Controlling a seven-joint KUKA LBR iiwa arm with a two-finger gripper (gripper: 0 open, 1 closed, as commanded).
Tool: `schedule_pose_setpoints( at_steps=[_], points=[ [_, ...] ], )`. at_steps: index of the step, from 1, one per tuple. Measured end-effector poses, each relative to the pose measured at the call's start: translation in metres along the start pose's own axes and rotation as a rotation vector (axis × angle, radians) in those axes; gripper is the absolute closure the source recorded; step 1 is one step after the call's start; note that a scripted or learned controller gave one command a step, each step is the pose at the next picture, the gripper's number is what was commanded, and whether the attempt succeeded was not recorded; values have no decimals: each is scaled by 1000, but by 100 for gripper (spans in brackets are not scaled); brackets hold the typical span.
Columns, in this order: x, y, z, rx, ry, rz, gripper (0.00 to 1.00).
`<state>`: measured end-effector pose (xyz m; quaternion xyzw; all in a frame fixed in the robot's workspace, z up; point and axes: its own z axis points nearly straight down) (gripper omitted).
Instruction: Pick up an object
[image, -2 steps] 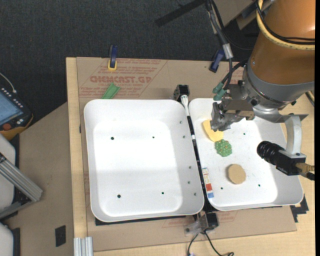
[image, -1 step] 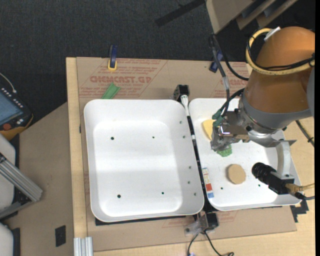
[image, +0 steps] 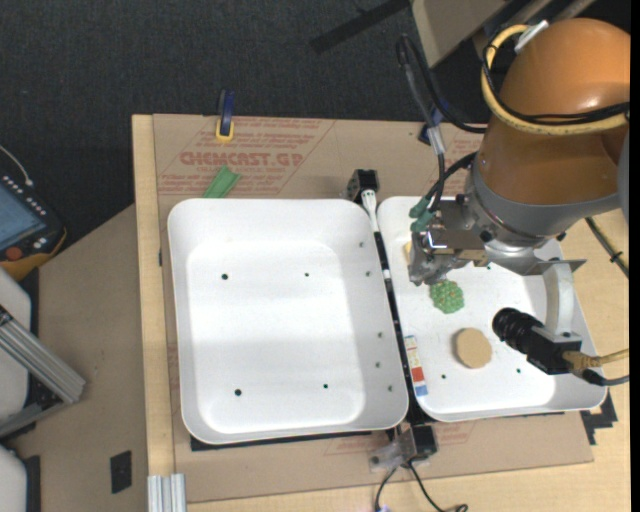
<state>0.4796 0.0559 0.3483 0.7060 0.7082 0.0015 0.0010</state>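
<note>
Toward the near edge of the right bin (image: 470, 390) lies a tan round disc (image: 474, 348). Just beyond it, nearer the bin's middle, sits a green knobbly ball (image: 447, 296). The gripper (image: 428, 262) hangs just past the ball, close to the bin's left wall; whether it is open or closed cannot be told.

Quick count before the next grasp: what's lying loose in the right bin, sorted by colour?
Green: 1, the bumpy green ball
Tan: 1, the round tan disc
Total: 2 visible in the right bin; the arm covers part of its far end.
</note>
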Motion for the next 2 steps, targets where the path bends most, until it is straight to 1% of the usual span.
schedule_pose_setpoints(
  at_steps=[1, 2],
  points=[
    [51, 0, -32, -2, 1, -3, 100],
    [-2, 0, -13, 8, -1, 9, 100]
  ],
)
